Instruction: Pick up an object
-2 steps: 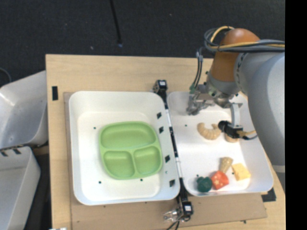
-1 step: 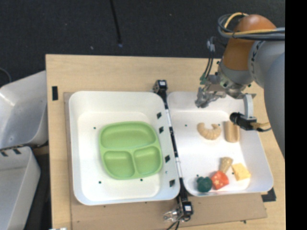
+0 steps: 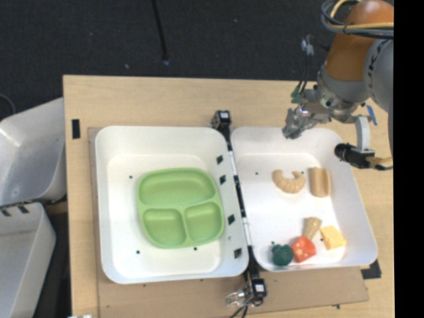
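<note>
Wooden bench (image 3: 159, 101), two white bins (image 3: 106, 177), dark floor.

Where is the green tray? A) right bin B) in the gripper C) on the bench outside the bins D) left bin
D: the green tray lies flat in the left bin, while the food items, such as the croissant, sit in the right bin.
</note>
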You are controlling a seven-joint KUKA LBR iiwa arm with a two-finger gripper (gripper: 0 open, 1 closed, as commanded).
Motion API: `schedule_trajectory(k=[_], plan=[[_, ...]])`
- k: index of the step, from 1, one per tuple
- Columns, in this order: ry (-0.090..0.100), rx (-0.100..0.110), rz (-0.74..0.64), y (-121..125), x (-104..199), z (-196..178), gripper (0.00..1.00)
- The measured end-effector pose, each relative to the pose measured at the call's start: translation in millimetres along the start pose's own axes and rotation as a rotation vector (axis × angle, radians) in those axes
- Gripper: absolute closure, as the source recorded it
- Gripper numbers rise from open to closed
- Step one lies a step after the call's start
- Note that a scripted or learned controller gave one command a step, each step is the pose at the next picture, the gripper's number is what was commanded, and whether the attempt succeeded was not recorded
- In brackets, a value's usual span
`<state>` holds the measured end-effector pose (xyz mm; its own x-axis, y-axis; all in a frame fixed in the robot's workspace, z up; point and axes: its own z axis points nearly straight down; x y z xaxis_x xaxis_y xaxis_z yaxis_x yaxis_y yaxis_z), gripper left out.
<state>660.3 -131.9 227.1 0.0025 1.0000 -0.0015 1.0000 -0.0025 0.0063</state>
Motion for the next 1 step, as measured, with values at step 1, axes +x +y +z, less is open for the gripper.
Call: schedule_trajectory(k=[1], plan=[[0.001,0.004,-0.002,0.7,-0.2,-3.4,1.00]])
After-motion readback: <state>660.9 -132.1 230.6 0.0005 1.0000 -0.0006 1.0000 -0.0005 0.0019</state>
